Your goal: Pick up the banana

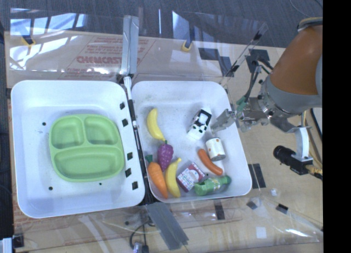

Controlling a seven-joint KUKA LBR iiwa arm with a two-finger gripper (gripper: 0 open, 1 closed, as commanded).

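Nearest cam, along the right bin's point(237, 136) 6 o'clock wall: a carrot point(157, 179), a second banana point(173, 178), a red packet point(189, 176) and a green item point(211, 185), w/ purple grapes point(165, 153) just above. Upper banana point(154, 124) lies by itself in the bin's 10 o'clock corner, long axis running roughly 12-to-6 w/ a slight bow, bare floor on most sides. Claw point(226, 119) hangs at the bin's 3 o'clock rim beside a black-and-white toy point(199, 123); whether its fingers are spread or pressed together can't be told at this res, and nothing is seen between them. From the claw, that banana sits well apart toward 9 o'clock, past the toy. Lower banana sits toward 7 o'clock, wedged touching the carrot and close by the grapes, so likely the harder pick. Either way, the reach prob. needs fingers closing across the short width. Left bin point(27, 136) carries a green divided plate point(86, 147).
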